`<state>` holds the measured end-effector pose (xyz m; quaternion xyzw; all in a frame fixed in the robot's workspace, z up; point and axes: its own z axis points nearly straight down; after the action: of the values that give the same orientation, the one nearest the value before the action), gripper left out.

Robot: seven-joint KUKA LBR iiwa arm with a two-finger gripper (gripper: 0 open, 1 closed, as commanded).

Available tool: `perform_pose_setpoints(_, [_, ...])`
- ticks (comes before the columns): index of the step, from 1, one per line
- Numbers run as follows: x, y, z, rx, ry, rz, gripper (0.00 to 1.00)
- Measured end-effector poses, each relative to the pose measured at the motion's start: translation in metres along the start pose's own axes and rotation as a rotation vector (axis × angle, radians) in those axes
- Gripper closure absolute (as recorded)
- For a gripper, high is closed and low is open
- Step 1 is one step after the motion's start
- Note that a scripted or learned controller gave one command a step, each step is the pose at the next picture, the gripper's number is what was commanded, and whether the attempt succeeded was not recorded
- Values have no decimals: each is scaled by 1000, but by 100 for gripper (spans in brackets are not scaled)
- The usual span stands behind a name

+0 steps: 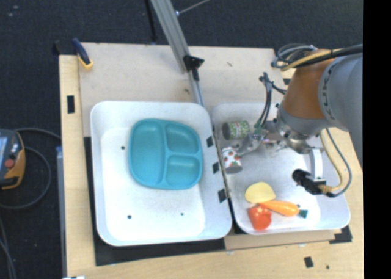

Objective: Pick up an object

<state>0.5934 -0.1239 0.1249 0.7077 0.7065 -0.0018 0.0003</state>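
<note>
Green-labelled can (236,129) lies on its side at the right bin's (333,213) upper left, long axis left-right. The gripper (252,143) sits just beside it, too blurred to tell its state. A white cup (231,159) lies below; lemon (259,192), carrot (283,208) and tomato (259,217) cluster near the front. The left bin (110,210) holds a teal divided plate (165,153).

A divided tray (166,154) lies in the left bin (110,210); the carrot (282,208) lies in the right bin (333,210).

Pale wooden bench (122,73), two shallow white bins side by side on it — left bin (110,210) toward the bench's middle, right bin (333,213) at its right edge, blue-and-yellow clamp (82,53) at the far left corner
</note>
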Motion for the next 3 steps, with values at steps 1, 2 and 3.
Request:
perform_pose_setpoints(1, [-9,3,19,-18,-12,6,0])
perform_pose_setpoints(2, [-6,2,10,-13,-5,8,100])
perform_pose_setpoints(3, [-10,1,-34,-8,2,2,100])
